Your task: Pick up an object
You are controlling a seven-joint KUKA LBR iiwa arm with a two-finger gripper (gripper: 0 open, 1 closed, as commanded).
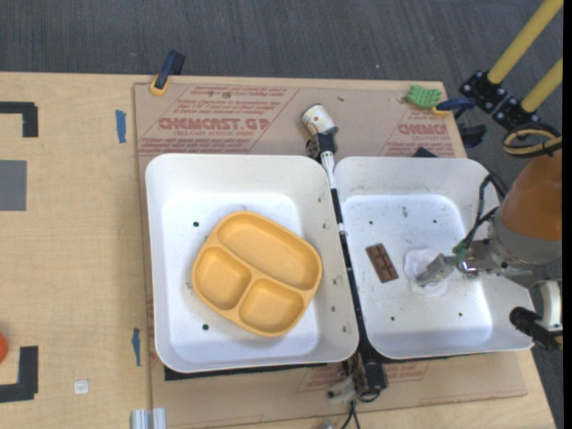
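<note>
The claw (433, 273) is low inside the right bin (465, 333), its tip over a small clear, roundish object (420, 264) just right of the brown rectangular piece (382, 263). Whether it is open or closed cannot be told from here. The step looks like the approach or grasp attempt on that clear object. Next it would need a firm closure around it, then a straight lift. The yellow divided plate (256, 272) lies well left of the brown piece, in the left bin (170, 266).

A small brown bar (382, 263) lies flat and slanted on the right bin's (465, 329) floor, left of centre.
</note>
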